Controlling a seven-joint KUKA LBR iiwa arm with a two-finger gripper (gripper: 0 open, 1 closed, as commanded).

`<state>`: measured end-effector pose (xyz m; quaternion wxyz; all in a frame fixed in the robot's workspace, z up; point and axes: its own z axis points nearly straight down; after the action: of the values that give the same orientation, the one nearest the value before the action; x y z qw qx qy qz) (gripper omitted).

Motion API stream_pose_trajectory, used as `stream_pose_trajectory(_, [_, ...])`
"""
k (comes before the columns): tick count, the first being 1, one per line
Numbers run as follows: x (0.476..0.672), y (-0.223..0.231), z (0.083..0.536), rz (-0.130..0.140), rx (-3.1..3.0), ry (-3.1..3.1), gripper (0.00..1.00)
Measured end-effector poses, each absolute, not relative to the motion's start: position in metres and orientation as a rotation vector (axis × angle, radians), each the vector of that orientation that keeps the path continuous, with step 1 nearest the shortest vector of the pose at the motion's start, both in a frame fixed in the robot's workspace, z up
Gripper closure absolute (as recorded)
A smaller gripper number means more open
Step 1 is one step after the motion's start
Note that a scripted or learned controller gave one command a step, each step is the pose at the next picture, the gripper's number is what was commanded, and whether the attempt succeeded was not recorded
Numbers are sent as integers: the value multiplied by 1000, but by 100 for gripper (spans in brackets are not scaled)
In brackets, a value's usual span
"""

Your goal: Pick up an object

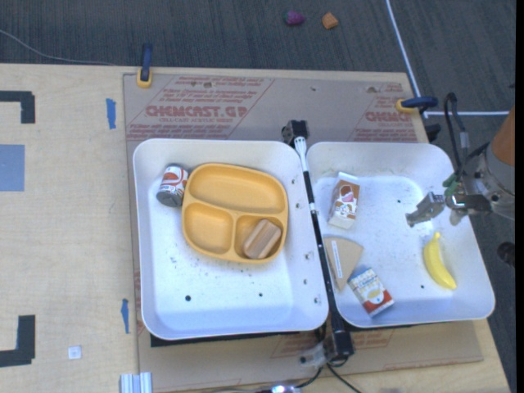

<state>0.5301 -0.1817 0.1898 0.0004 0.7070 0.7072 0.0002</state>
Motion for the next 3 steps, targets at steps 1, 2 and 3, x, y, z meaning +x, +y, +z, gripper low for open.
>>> stream_pose_trajectory(1, [493,-153,94,2,2220,2219,0])
stream_pose_trajectory(2, [483,-97,89,8,2211,2205,0])
stream_pose_trajectory(3, [485,-100,101,10,2206,2191,100])
